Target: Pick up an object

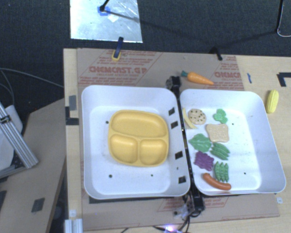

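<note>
The right bin [262, 144] holds several toy foods in its left half: a cookie [197, 116], a slice of toast [217, 133], a green broccoli piece [220, 115], a green leaf [200, 142], a green pod [220, 151], a purple piece [204, 160], green peas [221, 171] and a red sausage [217, 182]. A thin yellow piece [186, 119] lies against that bin's left wall. The left bin [94, 130] holds a yellow three-compartment plate [138, 138].
A toy carrot [198, 78] lies on the cardboard behind the bins, and a yellow corn cob [272, 101] lies outside the right bin's far right corner. A blue and yellow tool [118, 49] sits at the bench's back edge. A metal frame [7, 125] stands at the left.
</note>
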Available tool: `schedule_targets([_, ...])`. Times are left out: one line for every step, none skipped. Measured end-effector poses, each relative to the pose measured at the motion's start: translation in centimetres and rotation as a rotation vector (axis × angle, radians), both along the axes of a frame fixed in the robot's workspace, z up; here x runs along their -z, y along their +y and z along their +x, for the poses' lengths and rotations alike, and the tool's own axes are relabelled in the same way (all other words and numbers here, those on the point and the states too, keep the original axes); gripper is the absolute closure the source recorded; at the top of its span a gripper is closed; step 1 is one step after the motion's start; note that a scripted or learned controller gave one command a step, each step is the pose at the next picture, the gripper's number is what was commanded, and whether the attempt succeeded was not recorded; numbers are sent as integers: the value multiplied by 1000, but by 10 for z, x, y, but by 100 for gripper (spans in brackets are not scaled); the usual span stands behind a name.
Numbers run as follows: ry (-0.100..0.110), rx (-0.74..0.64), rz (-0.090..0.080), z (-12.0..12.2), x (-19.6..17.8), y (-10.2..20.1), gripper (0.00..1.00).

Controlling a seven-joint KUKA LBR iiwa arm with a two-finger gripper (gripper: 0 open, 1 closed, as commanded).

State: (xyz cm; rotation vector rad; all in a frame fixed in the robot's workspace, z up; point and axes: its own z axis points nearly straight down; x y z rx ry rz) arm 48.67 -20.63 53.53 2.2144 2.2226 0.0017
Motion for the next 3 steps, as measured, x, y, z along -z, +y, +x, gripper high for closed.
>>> schedule_targets([0,0,0,0,0,0,100])
schedule_targets([0,0,0,0,2,0,100])
schedule_targets([0,0,0,0,0,0,100])
